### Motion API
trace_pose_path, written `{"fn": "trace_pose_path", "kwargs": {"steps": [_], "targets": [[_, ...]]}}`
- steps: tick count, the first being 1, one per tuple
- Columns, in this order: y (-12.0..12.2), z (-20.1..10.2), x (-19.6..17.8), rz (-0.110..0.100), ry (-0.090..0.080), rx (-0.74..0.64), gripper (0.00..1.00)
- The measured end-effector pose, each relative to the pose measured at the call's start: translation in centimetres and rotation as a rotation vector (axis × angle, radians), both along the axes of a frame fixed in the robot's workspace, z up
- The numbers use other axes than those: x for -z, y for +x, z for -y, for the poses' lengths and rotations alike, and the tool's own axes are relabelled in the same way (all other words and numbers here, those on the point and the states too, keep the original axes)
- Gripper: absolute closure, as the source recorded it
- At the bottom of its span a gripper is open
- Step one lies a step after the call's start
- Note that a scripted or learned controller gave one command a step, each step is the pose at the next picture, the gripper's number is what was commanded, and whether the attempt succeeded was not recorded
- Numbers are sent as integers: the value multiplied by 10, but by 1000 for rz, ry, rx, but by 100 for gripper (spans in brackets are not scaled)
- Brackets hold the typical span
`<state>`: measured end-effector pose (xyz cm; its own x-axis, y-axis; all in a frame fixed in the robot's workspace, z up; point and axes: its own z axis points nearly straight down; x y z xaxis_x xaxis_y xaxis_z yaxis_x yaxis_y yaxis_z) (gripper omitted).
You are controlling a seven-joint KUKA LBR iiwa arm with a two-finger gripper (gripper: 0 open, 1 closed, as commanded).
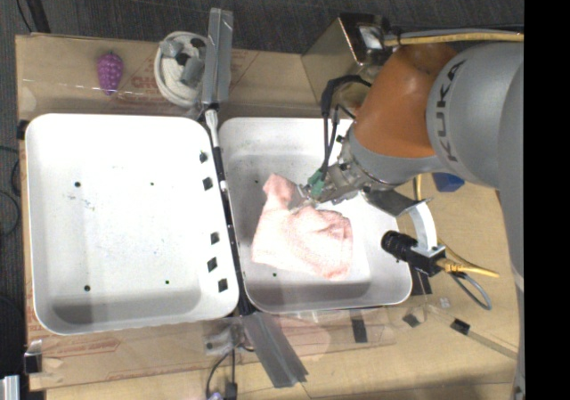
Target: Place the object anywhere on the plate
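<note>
Two-finger gripper point(313, 189) sits at the 12 o'clock edge of the crumpled pink cloth point(303, 238) in the right white bin point(267, 135); can't tell its state. Risk: thin pinch (corner only) slips on lift, and I can't make out any plate.

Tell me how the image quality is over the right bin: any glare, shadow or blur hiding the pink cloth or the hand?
Camera view: soft and slightly blurred overall; the pink cloth is pale and washed out against the bright right bin; the arm casts a shadow on the bin floor near the hand, whose fingertips are too blurred to read; the left bin is evenly lit, without hard glare.
</note>
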<state>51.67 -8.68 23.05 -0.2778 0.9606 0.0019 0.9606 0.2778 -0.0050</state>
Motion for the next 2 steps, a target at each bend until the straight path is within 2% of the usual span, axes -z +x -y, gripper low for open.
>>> {"fn": "trace_pose_path", "kwargs": {"steps": [1,2], "targets": [[19,-53,9,0,2,-407,100],[31,-100,-1,4,2,-813,100]]}}
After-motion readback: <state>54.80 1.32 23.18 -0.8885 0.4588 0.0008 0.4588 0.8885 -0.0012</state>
